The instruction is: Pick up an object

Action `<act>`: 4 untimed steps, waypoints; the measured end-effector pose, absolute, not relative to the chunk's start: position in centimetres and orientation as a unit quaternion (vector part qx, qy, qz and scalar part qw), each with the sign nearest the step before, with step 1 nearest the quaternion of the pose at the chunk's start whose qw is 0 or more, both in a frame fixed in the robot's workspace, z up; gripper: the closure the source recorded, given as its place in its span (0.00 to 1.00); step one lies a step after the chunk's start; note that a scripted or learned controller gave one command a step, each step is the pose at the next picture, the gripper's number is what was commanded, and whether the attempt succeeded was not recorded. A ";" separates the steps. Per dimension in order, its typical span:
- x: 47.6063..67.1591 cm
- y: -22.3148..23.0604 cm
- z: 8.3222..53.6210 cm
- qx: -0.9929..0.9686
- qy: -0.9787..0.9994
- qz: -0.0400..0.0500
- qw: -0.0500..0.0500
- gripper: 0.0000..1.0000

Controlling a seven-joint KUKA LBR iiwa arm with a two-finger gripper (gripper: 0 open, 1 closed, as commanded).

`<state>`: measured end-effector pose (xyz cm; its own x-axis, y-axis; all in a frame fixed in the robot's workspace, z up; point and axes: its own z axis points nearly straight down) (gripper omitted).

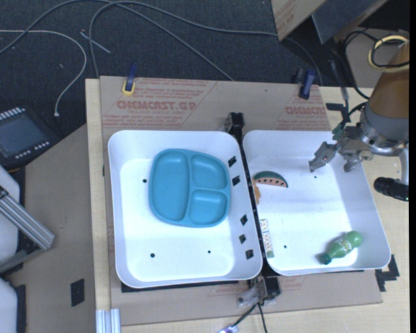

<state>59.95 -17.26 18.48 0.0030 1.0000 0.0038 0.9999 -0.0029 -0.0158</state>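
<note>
My gripper (335,160) hangs over the far right part of the right bin (364,195), its two fingers spread apart with nothing between them. A watermelon slice toy (270,180) lies near that bin's left wall, well to the left of the gripper. A green bottle (340,247) lies on its side in the bin's near right corner. In the left bin (130,214) rests a blue divided plate (190,187).
A divider with black clips (242,195) runs between the two bins. Cables trail across the dark floor behind the bench. A cardboard box (296,14) stands at the back right.
</note>
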 end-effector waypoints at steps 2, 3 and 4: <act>60.3 -16.8 15.1 -0.707 -0.707 0.001 0.003 0.00; 59.9 -16.8 10.8 -0.707 -0.707 0.001 0.003 0.00; 59.9 -16.8 8.4 -0.707 -0.707 0.001 0.002 0.00</act>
